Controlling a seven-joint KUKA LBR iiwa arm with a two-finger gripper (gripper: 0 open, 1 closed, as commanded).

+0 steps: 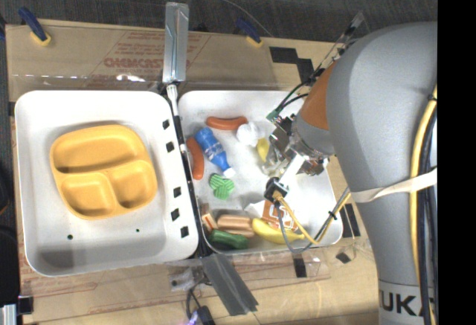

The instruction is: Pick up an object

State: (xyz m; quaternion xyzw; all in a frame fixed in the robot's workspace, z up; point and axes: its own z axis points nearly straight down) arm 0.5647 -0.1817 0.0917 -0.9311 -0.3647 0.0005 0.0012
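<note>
**Arm down among the toy food, no catch to call yet**

Down at six o'clock in the right bin (pixel 327 190), the nearest clutter sits bunched against the front wall: a green pepper-like piece (pixel 227 239), a hot dog in its bun (pixel 234 224) and a banana (pixel 277 231). My guess is they slid there and stayed, the wall holding them in a row. Moving up toward the centre, a green ridged toy (pixel 221 184) and a blue bottle (pixel 211 149) lie loose, well apart from the arm. The gripper (pixel 285 160) hangs at three o'clock, low over a yellow object (pixel 263 149) just beside it — likely the thing it's after. Jaws open or closed? I cannot tell; cables and wrist hide them. Farther back, at twelve o'clock, a sausage (pixel 227 123) rests by the rear wall. Over at nine o'clock, the left bin (pixel 44 242) holds a yellow divided tray (pixel 103 169).
</note>
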